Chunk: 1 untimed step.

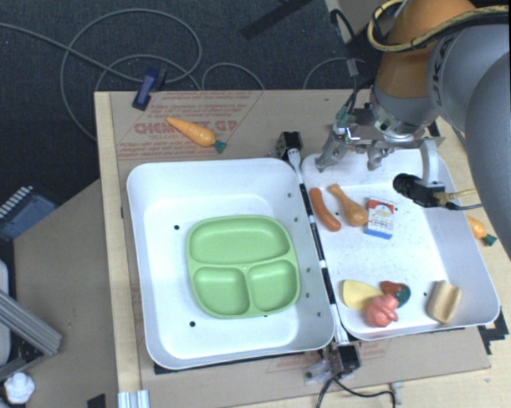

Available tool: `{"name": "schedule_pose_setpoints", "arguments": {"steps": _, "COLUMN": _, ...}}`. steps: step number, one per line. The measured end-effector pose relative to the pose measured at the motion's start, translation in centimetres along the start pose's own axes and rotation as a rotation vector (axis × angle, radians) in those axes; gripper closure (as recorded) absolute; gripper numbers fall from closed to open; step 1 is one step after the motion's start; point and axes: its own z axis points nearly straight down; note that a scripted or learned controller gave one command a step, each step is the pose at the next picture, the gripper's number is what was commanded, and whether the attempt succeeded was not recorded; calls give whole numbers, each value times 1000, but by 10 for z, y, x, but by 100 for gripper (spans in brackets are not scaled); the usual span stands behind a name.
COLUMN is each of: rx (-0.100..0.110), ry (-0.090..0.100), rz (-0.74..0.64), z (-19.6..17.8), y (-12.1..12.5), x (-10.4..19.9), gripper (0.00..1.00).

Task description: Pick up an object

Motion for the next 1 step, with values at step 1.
{"name": "schedule_pose_setpoints", "arguments": {"steps": 1, "rx": 0, "ry": 0, "rz": 1, "z": 0, "y": -21, "x": 12, "gripper": 0}}
